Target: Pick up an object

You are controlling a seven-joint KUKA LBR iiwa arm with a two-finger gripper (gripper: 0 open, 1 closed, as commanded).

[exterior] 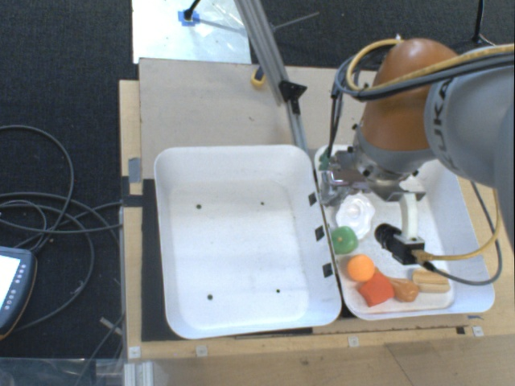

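Note:
My gripper [333, 185] hangs low over the far left part of the right bin [471, 240], under the arm's orange-banded wrist. Just below it lies a white crumpled object [355, 212]. Toward the bin's front there follow a green ball [344, 240], an orange ball [360, 268] and a red block [375, 290]. An orange carrot-like piece [405, 290] and a tan bread-like piece [431, 280] lie to the right of the red block. The wrist hides much of the bin's far end.
The left bin [241, 240] stands beside the right one, their rims touching. A slanted grey pole [265, 43] comes down to the bench behind the bins. Cables and a tablet [12, 284] lie on the floor at the left.

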